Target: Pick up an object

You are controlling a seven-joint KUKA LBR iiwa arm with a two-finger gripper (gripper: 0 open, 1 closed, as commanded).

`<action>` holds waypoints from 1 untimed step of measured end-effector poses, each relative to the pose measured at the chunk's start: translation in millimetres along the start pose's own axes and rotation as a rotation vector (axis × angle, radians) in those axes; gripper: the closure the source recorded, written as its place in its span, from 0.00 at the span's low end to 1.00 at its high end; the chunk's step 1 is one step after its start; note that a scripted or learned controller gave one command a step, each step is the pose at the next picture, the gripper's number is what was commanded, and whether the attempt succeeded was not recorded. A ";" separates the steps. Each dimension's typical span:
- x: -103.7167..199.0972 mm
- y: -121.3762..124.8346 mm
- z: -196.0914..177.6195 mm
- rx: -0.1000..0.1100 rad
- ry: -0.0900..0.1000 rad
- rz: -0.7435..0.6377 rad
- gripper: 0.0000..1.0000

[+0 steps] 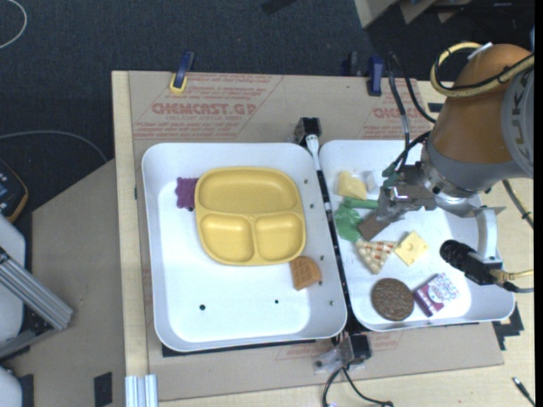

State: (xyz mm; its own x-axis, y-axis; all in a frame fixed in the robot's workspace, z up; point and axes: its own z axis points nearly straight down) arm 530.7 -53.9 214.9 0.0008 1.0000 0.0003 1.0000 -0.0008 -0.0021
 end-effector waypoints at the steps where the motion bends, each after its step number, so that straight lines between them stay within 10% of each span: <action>1: -9.4 0.3 -16.6 -0.006 -0.002 -0.001 1.00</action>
